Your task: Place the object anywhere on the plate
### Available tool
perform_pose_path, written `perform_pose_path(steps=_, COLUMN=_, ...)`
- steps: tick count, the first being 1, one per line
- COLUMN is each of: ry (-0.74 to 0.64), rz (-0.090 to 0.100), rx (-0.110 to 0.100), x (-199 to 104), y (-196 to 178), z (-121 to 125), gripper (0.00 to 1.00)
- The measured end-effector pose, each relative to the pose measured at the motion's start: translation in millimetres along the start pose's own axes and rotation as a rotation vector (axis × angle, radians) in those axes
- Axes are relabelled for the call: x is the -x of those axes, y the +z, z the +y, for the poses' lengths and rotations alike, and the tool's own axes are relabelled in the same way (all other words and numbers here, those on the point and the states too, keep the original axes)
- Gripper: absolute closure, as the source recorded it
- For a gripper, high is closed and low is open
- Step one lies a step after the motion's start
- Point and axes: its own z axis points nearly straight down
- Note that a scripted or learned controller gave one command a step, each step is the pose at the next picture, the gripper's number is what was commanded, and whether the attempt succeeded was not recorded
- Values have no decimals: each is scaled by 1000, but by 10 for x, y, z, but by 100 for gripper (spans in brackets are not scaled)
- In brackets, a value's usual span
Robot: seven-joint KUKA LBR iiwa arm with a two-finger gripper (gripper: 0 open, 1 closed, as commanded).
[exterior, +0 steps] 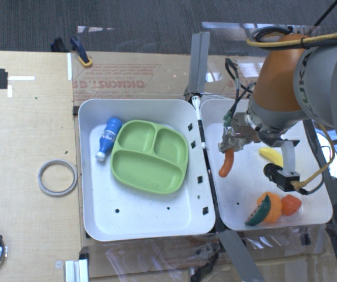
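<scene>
The big grey robot arm with the orange band reaches in over the right white plastic bin (309, 216). Its two-finger gripper (232, 147) is pinching the top of a long orange carrot-shaped toy (226, 164). The carrot hangs down from the fingers, a little tilted, near the left wall of that bin. It looks lifted off the bin floor, but from this high slanted view that is hard to be sure of.

The green plastic plate with three sections (151, 155) lies in the left white plastic bin (139, 216), well apart from the carrot. A small blue and white toy bottle (107, 137) lies just beside the plate's left edge.

In the right bin there are also a yellow banana-shaped toy (270, 154), partly under the arm, and a round orange and green toy fruit (272, 207) near the front.

What could go wrong? The carrot is held only at its tip, so it could swing or slip out when the arm moves fast. The two bin walls stand between the carrot and the plate. If the carrot is carried too low, it could bump them and fall. If it is let go too soon, it could land on the bin floor, not on the plate.
</scene>
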Motion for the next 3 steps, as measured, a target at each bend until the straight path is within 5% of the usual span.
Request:
perform_pose_path(steps=1, ry=1, rz=1, rx=1, x=-654, y=-192, z=-1, gripper=100)
perform_pose_path(steps=2, ry=2, rz=1, rx=1, x=-1224, y=727, z=134, gripper=100)
perform_pose_path(steps=3, ry=1, rz=4, rx=5, x=-1239, y=704, z=145, gripper=0)
